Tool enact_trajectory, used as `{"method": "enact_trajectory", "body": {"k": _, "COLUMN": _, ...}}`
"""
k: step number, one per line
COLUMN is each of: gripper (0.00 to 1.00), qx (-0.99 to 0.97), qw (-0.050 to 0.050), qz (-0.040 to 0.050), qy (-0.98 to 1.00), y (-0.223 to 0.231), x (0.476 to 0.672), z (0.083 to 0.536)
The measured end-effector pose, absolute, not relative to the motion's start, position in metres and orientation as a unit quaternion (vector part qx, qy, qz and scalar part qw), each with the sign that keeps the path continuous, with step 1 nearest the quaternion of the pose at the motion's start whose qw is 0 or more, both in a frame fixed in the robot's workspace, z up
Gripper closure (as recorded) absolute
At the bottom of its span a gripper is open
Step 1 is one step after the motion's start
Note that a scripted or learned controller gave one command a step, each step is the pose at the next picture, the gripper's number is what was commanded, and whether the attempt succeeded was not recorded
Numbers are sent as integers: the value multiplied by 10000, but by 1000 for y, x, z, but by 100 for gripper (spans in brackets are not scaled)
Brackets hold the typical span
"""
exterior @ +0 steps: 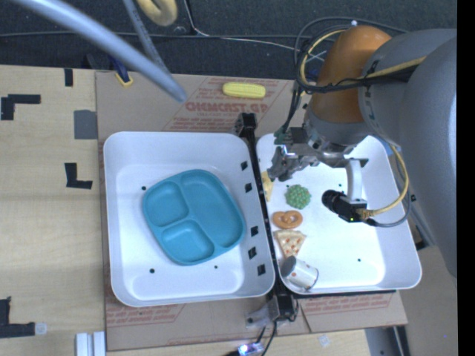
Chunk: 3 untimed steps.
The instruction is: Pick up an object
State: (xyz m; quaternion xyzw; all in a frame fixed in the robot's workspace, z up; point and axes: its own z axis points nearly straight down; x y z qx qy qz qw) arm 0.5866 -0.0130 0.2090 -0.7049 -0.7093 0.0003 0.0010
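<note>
Over the right bin [386,269], the pincer [284,165], grip state unclear, hovers above broccoli [297,196].

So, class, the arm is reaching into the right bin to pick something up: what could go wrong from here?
1. The green piece, pretzel and pizza slice lie close together in a column, so the claw might nudge a neighbour or catch two.
2. They lie near the bin's left wall, which may block a clean approach.
3. The cable looping by the wrist could drag across the bin.
</note>
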Motion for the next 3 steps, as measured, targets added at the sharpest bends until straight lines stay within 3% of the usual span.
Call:
{"method": "enact_trajectory", "body": {"k": 1, "gripper": 100, "qx": -7047, "qw": 1, "qz": -9, "qy": -7095, "y": 38, "x": 612, "z": 222}}
{"method": "enact_trajectory", "body": {"k": 2, "gripper": 100, "qx": -7051, "qw": 8, "qz": 3, "qy": -7091, "y": 88, "x": 623, "z": 213}}
{"method": "enact_trajectory", "body": {"k": 3, "gripper": 0, "qx": -7063, "qw": 1, "qz": 12, "qy": -7079, "y": 85, "x": 622, "z": 213}}
